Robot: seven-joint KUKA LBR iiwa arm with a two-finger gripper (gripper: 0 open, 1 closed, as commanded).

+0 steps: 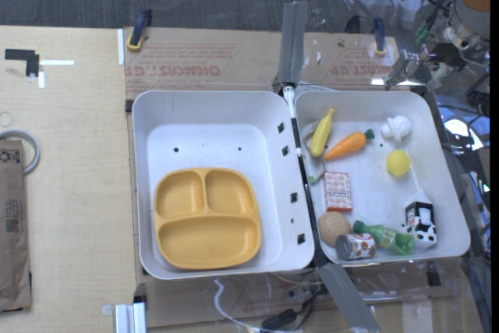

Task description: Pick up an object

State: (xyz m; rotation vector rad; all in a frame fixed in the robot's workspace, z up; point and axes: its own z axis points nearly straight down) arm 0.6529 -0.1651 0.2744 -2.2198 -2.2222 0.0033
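The right bin (444, 168) holds several objects: a yellow banana (320, 132), an orange carrot (345, 145), a white toy (396, 127), a yellow ball (398, 162), a small red-and-white box (337, 191), a tan ball (334, 227), a can (355, 246), a green bottle (386, 237) and a black-and-white carton (421, 222). My gripper (415, 72) hangs above the back right rim of that bin, beyond the white toy. It is open with nothing between its fingers.
The left bin (156, 121) carries a yellow divided plate (207, 216). A grey divider bar (292, 43) runs back between the bins. Cardboard (203, 62) lies behind them. A brown paper bag (12, 222) rests on the wooden bench at far left.
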